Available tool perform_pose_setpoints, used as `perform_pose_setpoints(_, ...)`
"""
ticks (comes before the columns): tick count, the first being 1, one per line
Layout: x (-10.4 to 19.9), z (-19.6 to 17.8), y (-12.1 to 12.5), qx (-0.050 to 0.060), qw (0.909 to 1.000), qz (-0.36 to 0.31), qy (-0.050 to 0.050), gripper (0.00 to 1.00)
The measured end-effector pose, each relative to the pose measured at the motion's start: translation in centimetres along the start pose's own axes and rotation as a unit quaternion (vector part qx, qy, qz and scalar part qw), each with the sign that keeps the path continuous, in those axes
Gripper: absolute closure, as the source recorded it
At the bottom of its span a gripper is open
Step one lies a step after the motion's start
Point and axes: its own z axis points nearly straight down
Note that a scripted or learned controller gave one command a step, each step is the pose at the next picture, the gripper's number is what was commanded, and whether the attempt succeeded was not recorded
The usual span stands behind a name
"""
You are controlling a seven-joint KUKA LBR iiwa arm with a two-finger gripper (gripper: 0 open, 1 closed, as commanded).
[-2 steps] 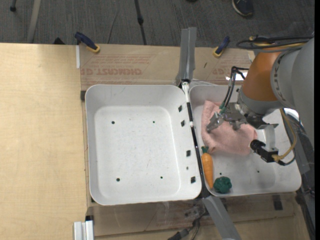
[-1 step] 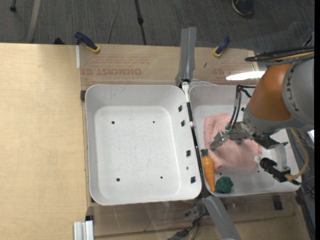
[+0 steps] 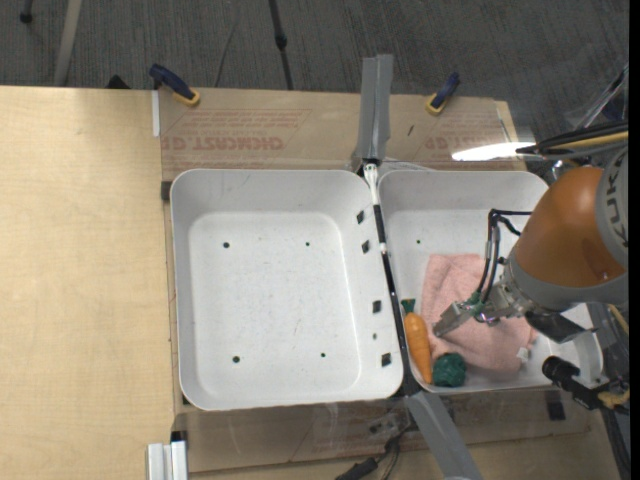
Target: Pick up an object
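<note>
Lying nearest the camera, just below-left of the jaws (image 3: 462, 315), a green ball (image 3: 449, 369) touches an orange carrot (image 3: 417, 345). Whether the jaws grip anything I cannot tell; they sit over a pink cloth (image 3: 462, 290) in the right bin (image 3: 440, 200). Beyond them, blue clamps (image 3: 173, 84) pinch the counter (image 3: 70, 268) edge.

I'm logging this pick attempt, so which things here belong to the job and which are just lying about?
Job:
gripper
pink cloth
carrot
green toy
right bin

Lying about:
left bin
clamps
cardboard
</note>
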Motion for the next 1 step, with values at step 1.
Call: perform_pose_setpoints(1,-2.45,0.45,7.63,-0.001,1.0,-0.006,-0.001,0.0)
